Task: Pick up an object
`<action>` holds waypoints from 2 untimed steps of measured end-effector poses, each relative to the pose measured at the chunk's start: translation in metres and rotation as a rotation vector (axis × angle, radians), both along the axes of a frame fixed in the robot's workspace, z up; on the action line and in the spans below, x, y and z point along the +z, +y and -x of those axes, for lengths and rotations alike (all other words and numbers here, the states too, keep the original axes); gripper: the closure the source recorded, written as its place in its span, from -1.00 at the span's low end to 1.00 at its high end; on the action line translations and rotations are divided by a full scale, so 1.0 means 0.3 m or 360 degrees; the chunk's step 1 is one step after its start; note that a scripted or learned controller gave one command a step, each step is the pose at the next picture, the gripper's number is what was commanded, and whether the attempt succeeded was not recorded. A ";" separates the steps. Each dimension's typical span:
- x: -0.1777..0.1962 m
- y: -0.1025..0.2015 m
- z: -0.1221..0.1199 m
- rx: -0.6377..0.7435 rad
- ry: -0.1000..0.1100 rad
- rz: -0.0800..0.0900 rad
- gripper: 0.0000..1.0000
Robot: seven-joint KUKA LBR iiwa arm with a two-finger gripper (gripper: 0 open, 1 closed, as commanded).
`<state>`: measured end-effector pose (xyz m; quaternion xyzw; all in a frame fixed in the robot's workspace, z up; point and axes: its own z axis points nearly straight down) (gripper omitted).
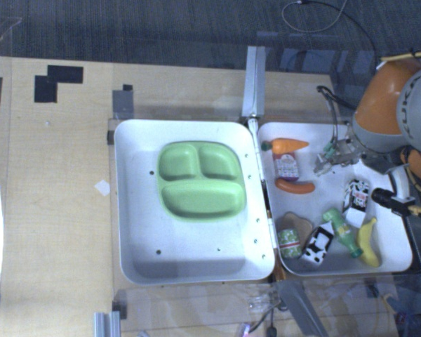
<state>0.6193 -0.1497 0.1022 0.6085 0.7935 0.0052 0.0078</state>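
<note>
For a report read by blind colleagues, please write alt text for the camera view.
The grey and orange arm reaches from the right, its hand over the right bin, which holds small toys including a carrot, a banana and a green bottle. The left bin holds a green divided tray.

Right bin (407, 262) crowded; bare floor around green tray (200, 180).

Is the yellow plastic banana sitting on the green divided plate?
No, the yellow plastic banana lies in the right white bin, while the green divided plate sits in the left white bin.
</note>
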 end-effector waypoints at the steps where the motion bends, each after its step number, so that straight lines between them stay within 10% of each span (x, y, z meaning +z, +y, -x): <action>1: -0.001 0.000 0.000 0.0000 0.0001 0.0000 -1.00; 2: -0.043 0.193 -0.002 0.0059 0.0011 -0.0002 -1.00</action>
